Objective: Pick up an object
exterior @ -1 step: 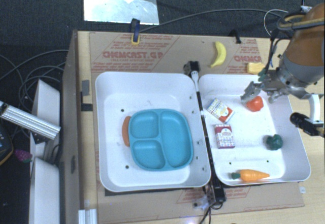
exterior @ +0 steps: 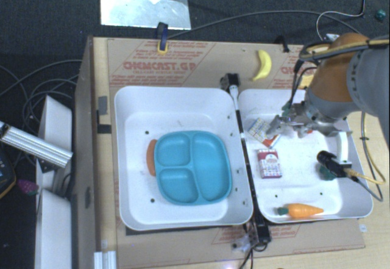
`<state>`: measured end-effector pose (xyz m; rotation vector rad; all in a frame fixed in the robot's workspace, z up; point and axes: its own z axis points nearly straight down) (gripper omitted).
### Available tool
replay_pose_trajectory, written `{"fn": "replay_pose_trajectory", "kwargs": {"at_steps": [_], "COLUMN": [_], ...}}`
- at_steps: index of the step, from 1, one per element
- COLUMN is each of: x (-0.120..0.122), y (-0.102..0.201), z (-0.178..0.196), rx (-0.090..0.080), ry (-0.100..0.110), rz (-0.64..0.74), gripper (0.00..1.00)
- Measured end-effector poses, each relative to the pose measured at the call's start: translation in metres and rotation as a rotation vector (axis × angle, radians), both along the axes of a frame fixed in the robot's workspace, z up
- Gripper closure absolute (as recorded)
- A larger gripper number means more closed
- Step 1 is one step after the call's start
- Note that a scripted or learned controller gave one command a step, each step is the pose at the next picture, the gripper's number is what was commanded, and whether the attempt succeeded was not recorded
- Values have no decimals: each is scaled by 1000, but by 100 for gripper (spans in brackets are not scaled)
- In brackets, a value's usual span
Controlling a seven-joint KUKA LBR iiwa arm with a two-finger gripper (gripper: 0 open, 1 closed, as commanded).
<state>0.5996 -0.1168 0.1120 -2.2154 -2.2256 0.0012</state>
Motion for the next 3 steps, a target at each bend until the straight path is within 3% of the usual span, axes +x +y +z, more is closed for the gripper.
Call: {"fn": "replay_pose_trajectory", "kwargs": {"at_steps": [1, 2, 3], "x": [-23, -22, -22], "y": [32, 31, 31], "z": [-28, -17, -17], "rx": [0, 0, 0], "ry": [-1, -4, -4], "rz": [0, 0, 0], "gripper": [0, 100, 0]}}
